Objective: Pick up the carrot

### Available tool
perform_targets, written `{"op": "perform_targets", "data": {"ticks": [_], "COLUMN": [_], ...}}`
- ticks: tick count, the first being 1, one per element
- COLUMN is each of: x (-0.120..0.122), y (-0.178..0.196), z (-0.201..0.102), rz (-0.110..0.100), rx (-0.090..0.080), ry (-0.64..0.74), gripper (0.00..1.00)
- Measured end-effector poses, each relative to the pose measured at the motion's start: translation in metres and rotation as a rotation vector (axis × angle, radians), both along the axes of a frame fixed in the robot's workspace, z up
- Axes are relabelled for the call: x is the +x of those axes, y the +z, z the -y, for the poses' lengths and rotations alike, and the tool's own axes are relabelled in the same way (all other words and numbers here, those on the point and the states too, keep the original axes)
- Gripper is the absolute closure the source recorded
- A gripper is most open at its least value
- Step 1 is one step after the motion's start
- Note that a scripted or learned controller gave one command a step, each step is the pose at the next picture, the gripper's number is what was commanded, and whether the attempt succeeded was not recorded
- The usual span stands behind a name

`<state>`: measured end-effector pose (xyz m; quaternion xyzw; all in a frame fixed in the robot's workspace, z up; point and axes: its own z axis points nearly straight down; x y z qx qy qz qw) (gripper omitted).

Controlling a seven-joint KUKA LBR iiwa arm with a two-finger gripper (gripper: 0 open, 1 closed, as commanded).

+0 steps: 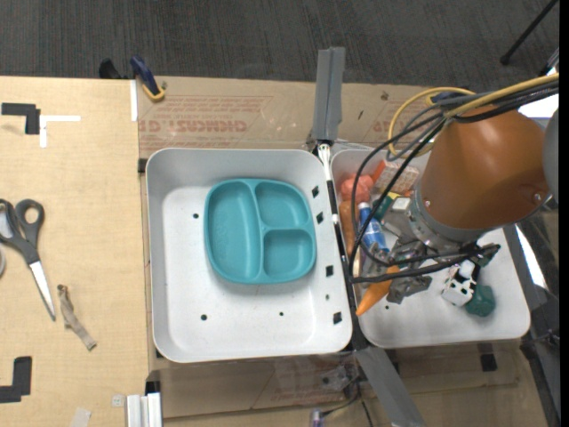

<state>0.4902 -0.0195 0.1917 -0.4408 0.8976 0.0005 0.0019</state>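
The carrot is a small orange piece lying at a slant in the right bin, close to the bin's left wall and near its front. My gripper hangs from the grey and orange arm just over the carrot's upper right end. Dark gripper parts and cables cross the carrot there and hide that end. I cannot make out whether the carrot is held.
A teal divided plate lies in the left bin. The right bin also holds a red-orange item, a blue and white tube, a white and black toy and a teal object. Scissors lie on the bench at left.
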Motion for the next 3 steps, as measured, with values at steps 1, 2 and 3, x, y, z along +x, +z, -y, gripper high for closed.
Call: {"op": "perform_targets", "data": {"ticks": [1,2,3], "x": [0.002,0.003,0.005], "y": [0.009,0.018,0.027], "z": [0.000,-0.001,-0.002], "rz": [0.002,0.005,0.007], "rx": [0.002,0.004,0.006], "ry": [-0.003,-0.005,-0.008], "gripper": [1.00,1.00,1.00]}}
